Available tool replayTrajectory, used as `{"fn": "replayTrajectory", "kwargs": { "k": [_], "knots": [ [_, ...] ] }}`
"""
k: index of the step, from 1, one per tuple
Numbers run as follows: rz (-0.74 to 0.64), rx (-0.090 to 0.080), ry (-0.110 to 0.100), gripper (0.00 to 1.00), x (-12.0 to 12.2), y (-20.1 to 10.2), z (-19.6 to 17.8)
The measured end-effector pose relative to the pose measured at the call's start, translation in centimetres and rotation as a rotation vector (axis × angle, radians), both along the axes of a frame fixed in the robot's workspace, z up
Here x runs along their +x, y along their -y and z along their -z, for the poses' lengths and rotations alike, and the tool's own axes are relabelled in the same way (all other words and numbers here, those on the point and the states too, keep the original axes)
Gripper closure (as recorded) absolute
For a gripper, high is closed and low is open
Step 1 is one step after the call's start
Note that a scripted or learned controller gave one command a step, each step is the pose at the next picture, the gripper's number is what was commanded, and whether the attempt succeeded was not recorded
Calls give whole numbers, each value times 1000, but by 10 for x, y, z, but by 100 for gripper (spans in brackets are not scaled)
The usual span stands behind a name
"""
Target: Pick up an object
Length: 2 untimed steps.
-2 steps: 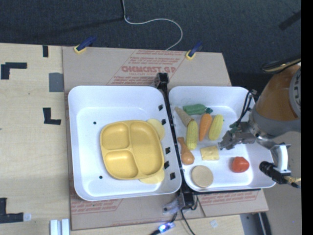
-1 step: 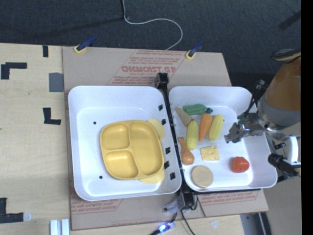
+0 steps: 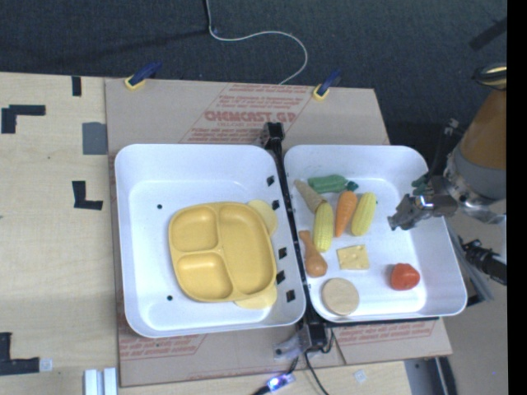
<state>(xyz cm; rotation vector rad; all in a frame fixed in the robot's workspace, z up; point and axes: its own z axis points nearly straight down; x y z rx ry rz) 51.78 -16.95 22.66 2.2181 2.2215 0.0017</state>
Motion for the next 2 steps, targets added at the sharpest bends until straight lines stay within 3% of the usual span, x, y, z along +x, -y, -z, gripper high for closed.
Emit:
{"fn": "replayTrajectory", "kwargs": {
  "k": [2],
  "knots": [
    [-6,2,-4,100,52,-98,-1]
  ]
}}
